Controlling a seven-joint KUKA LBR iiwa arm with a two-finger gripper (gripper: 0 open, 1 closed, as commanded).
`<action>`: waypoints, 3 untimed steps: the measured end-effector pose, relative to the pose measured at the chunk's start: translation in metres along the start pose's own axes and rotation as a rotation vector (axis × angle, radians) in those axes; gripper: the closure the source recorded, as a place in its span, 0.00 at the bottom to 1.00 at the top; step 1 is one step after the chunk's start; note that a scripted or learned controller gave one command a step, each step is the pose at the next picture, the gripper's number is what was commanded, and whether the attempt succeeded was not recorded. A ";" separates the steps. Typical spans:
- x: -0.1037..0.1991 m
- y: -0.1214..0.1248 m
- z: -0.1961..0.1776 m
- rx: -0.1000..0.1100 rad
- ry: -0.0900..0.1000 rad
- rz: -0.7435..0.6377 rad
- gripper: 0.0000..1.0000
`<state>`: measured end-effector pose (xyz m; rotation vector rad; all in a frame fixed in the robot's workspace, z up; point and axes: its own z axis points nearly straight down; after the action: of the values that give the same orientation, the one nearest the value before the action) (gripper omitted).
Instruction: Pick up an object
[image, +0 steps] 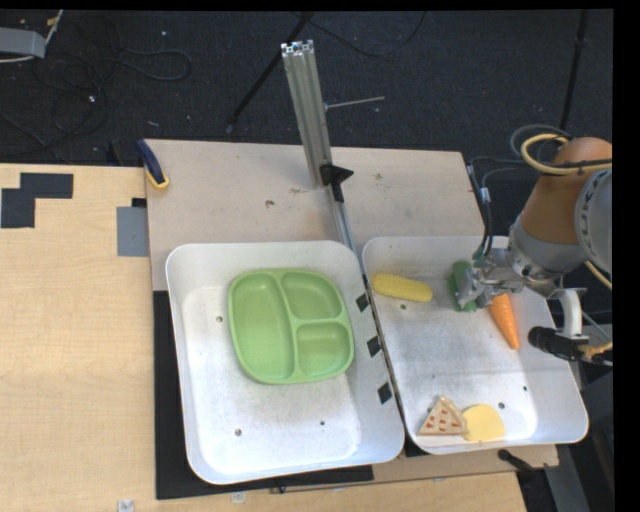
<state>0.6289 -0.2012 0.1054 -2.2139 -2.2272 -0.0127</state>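
Observation:
My gripper (478, 292) hangs low over the far right part of the right bin (450, 400). It sits right at a green object (462, 285) and the top end of an orange carrot (504, 318). A yellow corn cob (402, 289) lies to its left in the same bin. A pizza slice (441, 419) and a yellow piece (485, 424) rest near the bin's front edge. The arm's body hides the fingertips.
The left bin (200, 400) holds a green divided plate (291, 325). A metal post (308, 110) rises behind the bins. The grey and orange arm (560, 210) comes in from the right, with cables around it.

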 end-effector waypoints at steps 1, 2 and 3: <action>-0.002 -0.003 -0.043 0.003 -0.008 0.005 1.00; -0.003 -0.002 -0.096 0.002 -0.008 0.004 1.00; 0.054 -0.005 -0.108 0.007 -0.004 0.001 1.00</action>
<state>0.6227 -0.1479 0.2137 -2.2137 -2.2239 0.0000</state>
